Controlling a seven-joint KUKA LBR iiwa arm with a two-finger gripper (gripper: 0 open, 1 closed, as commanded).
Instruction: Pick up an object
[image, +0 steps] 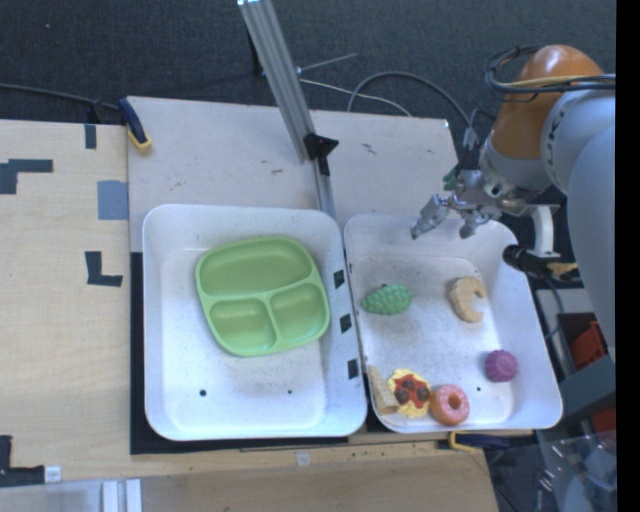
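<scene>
The surface (60, 300) carries 2 white bins side by side. The left bin (165, 400) holds a green divided plate (262, 294). Using the right bin (530, 395) as landmark: the arm (565, 110) reaches over its far right corner, and the end effector (442, 226) hangs above its far edge, fingers spread wide, holding nothing. Inside lie a green leafy piece (387, 299) near its left wall, a bread piece (466, 298) right of center, a pizza slice (407, 391), a doughnut (449, 404) by its near wall, and a purple ball (501, 365) near its right wall.

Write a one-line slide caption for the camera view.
Open hand hovers over right bin of toy food; green divided plate sits in left bin.
</scene>
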